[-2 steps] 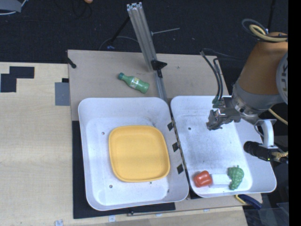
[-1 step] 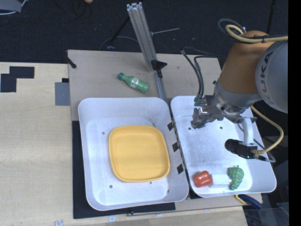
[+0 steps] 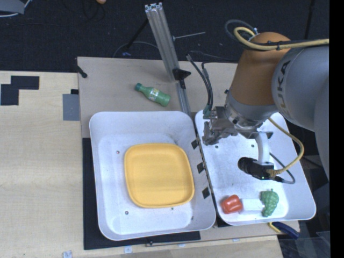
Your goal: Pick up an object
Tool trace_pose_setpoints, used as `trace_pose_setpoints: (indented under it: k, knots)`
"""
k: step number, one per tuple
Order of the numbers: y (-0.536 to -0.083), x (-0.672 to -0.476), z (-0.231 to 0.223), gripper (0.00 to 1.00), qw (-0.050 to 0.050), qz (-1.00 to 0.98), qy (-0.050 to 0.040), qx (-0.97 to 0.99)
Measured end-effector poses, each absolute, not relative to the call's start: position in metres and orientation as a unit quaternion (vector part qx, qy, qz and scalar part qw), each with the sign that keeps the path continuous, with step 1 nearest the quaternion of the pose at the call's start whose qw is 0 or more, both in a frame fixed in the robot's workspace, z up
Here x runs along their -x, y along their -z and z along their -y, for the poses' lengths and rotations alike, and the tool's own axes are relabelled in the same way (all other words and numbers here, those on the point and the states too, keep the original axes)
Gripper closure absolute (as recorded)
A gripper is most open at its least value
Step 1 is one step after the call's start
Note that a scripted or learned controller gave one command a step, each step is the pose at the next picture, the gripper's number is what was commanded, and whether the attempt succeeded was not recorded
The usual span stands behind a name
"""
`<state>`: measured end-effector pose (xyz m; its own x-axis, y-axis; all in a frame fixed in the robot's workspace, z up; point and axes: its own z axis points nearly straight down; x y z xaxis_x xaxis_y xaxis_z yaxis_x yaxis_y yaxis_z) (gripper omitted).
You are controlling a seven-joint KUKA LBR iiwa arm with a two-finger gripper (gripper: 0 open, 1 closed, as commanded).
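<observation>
Camera view from above, looking down on a pale tabletop (image 3: 43,144) that carries two shallow white bins side by side. The left bin (image 3: 99,144) holds a square yellow plate (image 3: 159,174), lying flat near its middle. The right bin (image 3: 226,165) holds two small things at its near edge: a red pepper (image 3: 231,203) and, just to its right, a green broccoli (image 3: 269,202), with a small white piece between them. A green bottle (image 3: 152,94) lies on its side on the tabletop beyond the left bin, outside both bins.

The grey and orange arm reaches in from the right. Its claw (image 3: 209,135) is over the far left corner of the right bin, close to the wall shared by the two bins. The claw is well apart from the pepper and the broccoli. Whether it is released or clenched cannot be told from this angle, and nothing can be seen held in it.

Judging by this, the pick is not yet done: every object rests in place, and the reach, the grasp and the lift all seem to be left.
</observation>
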<state>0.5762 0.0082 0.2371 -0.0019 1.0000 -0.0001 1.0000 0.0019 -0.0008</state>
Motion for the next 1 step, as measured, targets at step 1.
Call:
trace_pose_setpoints:
  k: [1]
  knots:
    - [-0.2251,-0.5928,-0.0597,1.0,0.001,0.708,-0.0006,0.706]
